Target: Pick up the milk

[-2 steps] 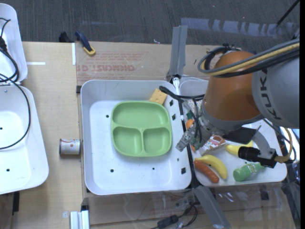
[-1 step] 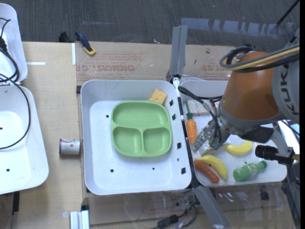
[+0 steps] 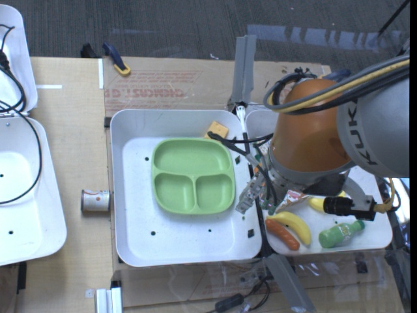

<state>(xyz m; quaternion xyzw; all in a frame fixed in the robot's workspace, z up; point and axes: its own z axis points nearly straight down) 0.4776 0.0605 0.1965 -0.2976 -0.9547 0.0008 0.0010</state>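
The grey arm (image 3: 326,129) with its orange band reaches in from the right over the right bin (image 3: 381,237), hiding most of it. Left of it, the left bin (image 3: 130,194) holds a green divided plate (image 3: 193,175). The gripper (image 3: 251,197) hangs at the rim between the two bins; how far open it is cannot be told. Near it lie a banana (image 3: 294,224), a green bottle (image 3: 339,233) and a carrot (image 3: 284,235). The milk cannot be made out.

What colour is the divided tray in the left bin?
Light green; the tray shows plainly in the camera view.
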